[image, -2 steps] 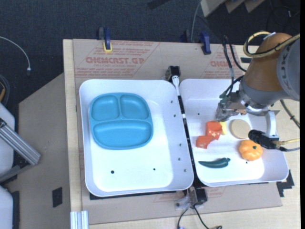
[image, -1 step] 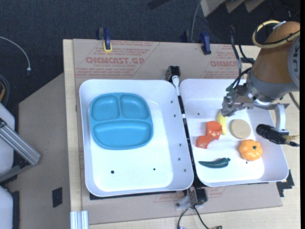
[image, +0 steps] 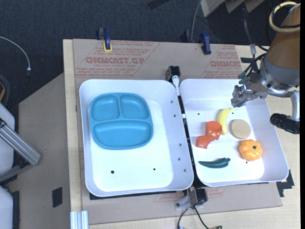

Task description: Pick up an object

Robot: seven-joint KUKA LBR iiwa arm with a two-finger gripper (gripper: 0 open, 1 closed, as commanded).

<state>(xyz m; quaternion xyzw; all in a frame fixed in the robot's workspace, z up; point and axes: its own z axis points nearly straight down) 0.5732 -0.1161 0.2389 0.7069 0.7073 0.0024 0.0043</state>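
**Gripper low over the right bin, above the toy food**

At the far left, the left bin [image: 95,175] holds a blue divided plate [image: 121,120] lying flat in its upper half, three compartments facing up. The rest of that bin's floor is bare white.

Moving right past the seam where the two bins meet, the right bin [image: 271,175] carries a small cluster of toy food. A red-orange piece [image: 210,134] lies nearest the seam, with a dark green pepper [image: 215,162] below it, lying lengthwise near the front rim. Just right of the red piece sits a yellow piece [image: 223,115], then a round beige disc [image: 240,128] touching or almost touching it. An orange pumpkin-like piece [image: 250,150] sits below the disc, near the bin's right wall.

The arm comes in from the right edge, its orange band high and the grey wrist angled down and to the left. The gripper [image: 239,97] hangs over the upper part of the right bin, just above the yellow piece. Whether its fingers are spread or closed cannot be told; nothing is visibly held between them.
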